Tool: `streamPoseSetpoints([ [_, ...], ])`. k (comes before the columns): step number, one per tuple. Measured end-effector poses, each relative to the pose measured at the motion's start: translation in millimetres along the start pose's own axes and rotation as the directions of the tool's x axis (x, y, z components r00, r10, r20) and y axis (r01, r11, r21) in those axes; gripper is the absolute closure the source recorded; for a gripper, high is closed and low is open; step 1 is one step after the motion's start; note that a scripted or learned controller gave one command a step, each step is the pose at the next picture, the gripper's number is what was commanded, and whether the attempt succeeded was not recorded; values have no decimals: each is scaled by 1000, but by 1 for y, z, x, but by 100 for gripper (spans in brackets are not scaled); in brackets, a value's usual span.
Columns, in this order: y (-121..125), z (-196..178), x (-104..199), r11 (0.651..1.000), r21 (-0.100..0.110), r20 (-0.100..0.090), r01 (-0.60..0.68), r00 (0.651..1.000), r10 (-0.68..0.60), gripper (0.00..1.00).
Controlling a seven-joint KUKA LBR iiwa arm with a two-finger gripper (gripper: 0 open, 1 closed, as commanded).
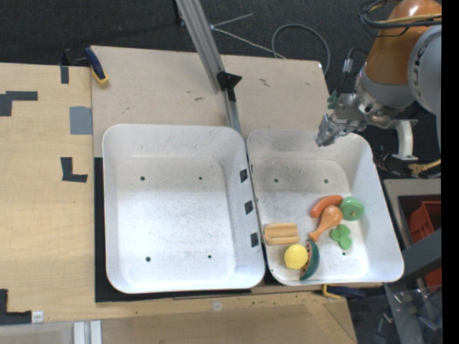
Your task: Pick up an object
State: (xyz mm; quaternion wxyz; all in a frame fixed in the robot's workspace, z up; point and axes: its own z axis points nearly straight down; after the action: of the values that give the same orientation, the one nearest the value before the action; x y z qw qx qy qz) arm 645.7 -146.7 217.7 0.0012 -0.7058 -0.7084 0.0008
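Nearest the camera, along the front of the right bin (373, 192), sits a small cluster of toy food. I count a yellow lemon (295, 256) touching a dark green curved piece (312, 261) whose lower end is partly tucked behind the lemon, so I cannot name it. Just left lies one tan bread-like block (280, 233). Behind these are two orange pieces: a drumstick-shaped one (326, 222) and a carrot-like one (326, 205), close together. Beside them to the right are two green items, a round one (352, 208) and a smaller leafy one (341, 237), too small to identify.

The left bin (172, 206) lies beside it, their rims touching.

Farther back, my claw (326, 136) hangs over the right bin's far rim, well apart from the food. Its fingers are dark and blurred; I cannot tell how far open they are, and I see nothing between them. My orange-banded arm (401, 41) is cut off at the right edge. The tan surface (165, 84) stretches beyond.
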Motion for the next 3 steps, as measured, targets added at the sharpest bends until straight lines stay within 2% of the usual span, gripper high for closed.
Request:
streamPoseSetpoints([
  [1, -23, -9, 56, 1000, 0, -1, 2, 1000, -2, 100],
  [2, -50, -2, 99, 1000, 2, -1, 1, 1000, -1, 100],
  [3, -66, 3, 141, 1000, 1, -1, 1, 1000, -1, 100],
])
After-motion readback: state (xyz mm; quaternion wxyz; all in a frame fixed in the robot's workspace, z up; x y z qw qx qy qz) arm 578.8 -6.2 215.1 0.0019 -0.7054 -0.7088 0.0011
